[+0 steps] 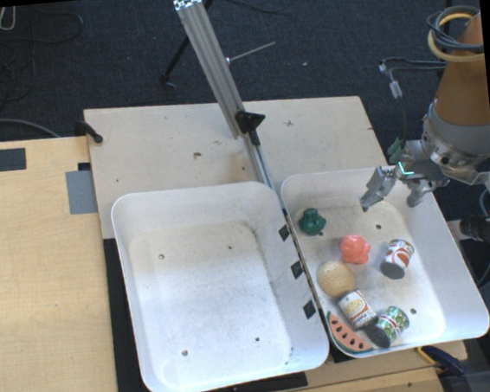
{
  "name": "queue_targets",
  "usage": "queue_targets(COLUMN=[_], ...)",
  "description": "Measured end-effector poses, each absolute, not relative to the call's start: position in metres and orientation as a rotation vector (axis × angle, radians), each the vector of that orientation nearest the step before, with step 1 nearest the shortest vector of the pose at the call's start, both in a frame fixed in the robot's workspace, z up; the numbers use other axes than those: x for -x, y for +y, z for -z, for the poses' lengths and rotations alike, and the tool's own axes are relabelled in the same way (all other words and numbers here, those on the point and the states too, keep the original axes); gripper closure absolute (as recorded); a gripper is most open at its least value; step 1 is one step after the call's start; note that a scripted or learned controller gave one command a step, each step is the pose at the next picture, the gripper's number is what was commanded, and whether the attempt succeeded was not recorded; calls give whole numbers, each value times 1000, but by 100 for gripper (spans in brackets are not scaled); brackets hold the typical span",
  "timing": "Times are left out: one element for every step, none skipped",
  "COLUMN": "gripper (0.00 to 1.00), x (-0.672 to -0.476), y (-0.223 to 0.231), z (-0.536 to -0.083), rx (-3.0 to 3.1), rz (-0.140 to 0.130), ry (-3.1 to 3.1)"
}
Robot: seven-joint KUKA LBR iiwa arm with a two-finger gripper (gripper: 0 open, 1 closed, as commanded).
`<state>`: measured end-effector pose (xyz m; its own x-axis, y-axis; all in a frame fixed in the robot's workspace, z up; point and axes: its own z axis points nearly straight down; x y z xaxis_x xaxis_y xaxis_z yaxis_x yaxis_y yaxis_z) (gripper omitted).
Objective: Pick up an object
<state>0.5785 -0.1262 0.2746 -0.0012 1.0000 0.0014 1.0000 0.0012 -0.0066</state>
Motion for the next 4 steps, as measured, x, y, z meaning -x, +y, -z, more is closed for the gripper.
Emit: queue_targets(gripper=[0, 0, 0, 0], x=[-579, -577, -567, -572], y=[-127, -126, -128, -121], z=[-276, -233, -182, -130], rx=[2219, 2217, 2217, 2217], rz=[-2, -7, -8, -7], ry=[-2220, -2217, -2215, -2215])
